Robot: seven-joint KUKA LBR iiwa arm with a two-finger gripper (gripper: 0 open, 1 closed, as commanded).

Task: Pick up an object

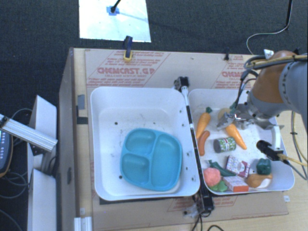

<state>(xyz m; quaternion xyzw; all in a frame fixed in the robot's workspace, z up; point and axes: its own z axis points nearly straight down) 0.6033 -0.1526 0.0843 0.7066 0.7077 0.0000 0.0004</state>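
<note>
End effector (231,121) low over right bin (288,177), beside carrot (236,135); grip state indiscernible

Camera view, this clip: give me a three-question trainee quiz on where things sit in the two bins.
1. True or false: the blue divided plate lies in the left bin.
2. Which lies nearest the gripper in the right bin? A) pink ball B) orange carrot C) chicken drumstick
3. Fill in: the small green-labelled can lies just right of the red ______.

Key: 1 true. 2 B. 3 sausage.
</note>
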